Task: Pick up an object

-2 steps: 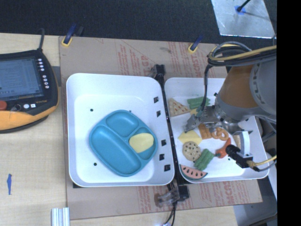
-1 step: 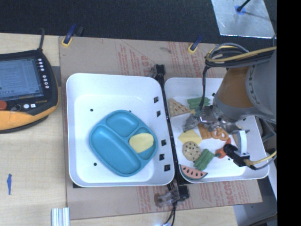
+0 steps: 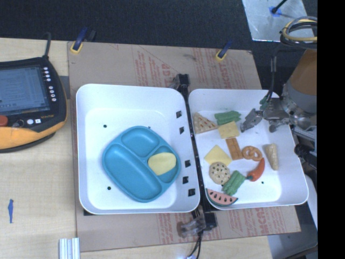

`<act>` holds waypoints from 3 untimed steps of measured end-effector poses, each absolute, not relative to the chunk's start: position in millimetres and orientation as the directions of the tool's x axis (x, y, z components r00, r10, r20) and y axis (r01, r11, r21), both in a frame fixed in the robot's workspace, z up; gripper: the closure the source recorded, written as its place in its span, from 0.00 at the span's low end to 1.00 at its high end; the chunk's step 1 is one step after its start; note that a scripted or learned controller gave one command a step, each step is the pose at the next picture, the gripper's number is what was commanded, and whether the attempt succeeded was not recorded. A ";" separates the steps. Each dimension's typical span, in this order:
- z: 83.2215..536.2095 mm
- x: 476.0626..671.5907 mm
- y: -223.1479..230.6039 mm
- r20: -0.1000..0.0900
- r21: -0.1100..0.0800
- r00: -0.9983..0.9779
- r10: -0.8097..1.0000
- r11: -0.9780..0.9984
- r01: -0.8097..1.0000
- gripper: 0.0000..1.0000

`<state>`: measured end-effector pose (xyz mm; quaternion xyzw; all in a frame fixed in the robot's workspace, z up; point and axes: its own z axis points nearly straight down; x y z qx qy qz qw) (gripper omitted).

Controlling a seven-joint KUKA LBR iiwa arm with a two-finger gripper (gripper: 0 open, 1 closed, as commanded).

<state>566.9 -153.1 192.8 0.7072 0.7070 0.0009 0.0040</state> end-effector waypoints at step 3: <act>92.1 657.2 -127.1 -0.001 -0.005 -0.007 1.000 0.007 1.000 0.00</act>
